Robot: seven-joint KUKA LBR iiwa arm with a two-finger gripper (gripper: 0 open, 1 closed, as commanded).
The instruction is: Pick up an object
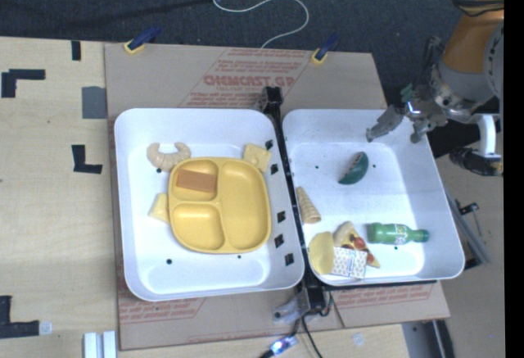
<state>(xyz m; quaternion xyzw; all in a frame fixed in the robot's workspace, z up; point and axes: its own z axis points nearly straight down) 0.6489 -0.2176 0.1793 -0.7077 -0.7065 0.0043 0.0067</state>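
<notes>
In the right bin, green bottle lies crosswise, cap seemingly rightward.

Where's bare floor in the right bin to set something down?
Free: the right bin floor's middle, between the dark green piece and green bottle, plus its far-left area. Crowded: the near-left corner, where the cone, yellow disc and snack packet cluster. The end effector hangs over the far edge.

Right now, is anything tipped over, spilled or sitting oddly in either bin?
The small green plastic bottle lies on its side in the right white bin. The yellow divided tray sits skewed in the left bin. No spill is visible.
</notes>
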